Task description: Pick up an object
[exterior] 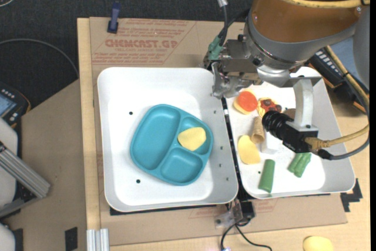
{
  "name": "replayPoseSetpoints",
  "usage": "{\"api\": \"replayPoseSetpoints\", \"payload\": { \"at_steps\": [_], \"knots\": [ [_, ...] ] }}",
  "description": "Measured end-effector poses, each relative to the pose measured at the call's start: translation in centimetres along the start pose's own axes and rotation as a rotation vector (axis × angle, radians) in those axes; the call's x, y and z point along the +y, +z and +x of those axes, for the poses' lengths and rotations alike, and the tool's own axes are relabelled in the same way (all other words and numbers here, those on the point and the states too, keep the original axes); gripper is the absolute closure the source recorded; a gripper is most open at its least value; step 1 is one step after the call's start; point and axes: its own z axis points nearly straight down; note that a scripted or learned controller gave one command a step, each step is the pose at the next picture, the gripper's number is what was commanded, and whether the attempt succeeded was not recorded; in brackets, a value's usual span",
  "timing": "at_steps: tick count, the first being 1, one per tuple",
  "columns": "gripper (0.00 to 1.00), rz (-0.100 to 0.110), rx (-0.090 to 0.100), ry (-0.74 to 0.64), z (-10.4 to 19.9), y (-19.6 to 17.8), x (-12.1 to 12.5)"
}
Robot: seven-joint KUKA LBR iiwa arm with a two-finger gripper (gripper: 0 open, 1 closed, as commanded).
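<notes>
Robot gripper (228, 86) hovers at the right bin's (338, 182) upper left corner, beside an orange toy (246, 101). A yellow piece (191, 138) lies on the blue divided plate (154, 147) (left bin (117, 103)).

Left bin (117, 126) open around blue plate (161, 147), right bin (335, 176) crowded with toy food (249, 150), arm (305, 3) overhead

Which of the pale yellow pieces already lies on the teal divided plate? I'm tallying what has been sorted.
The pale yellow rounded piece in the teal divided plate's right compartment, in the left white bin. The other pale yellow piece lies in the right white bin.
</notes>
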Motion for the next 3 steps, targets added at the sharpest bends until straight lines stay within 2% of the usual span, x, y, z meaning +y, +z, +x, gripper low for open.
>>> {"api": "replayPoseSetpoints", "payload": {
  "at_steps": [1,2,3],
  "knots": [
    [1.0,0.029,-0.011,0.009,-4.7,9.3,-0.4],
    [1.0,0.0,-0.001,-0.001,-0.9,-7.7,0.2],
    [1.0,0.038,-0.012,0.006,-2.0,9.6,-0.5]
  ]
}}
